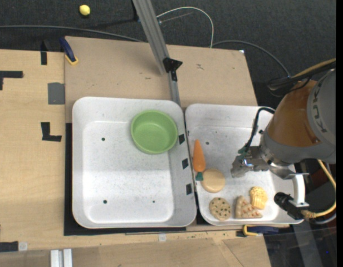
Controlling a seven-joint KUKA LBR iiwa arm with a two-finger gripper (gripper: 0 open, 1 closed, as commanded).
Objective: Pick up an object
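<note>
Over the right bin (pixel 227 115), the pincer (pixel 242 166) hangs beside the bun (pixel 213 180) and carrot (pixel 199 156), whether apart or together I cannot tell, so I judge it approaching, needing to descend onto one.

Two shallow white bins (pixel 91 149) of smooth, faintly speckled plastic sit at mid-frame on a matt, light wood bench (pixel 21 143), its surface scuffed and marked with strips of dull black tape (pixel 47 131). In the left bin, a green bowl (pixel 154 131) has the soft sheen of moulded plastic. The right bin holds toy food with a matt, rubbery look: an orange carrot (pixel 199 156), a tan bun (pixel 213 180), a speckled cookie (pixel 220 207) and yellow corn (pixel 258 197). At right, the arm (pixel 305 121) shows a glossy orange band over smooth grey casing. A brushed-metal bar (pixel 151 26) slants down from the top, above dark, coarse carpet (pixel 38 4).
</note>
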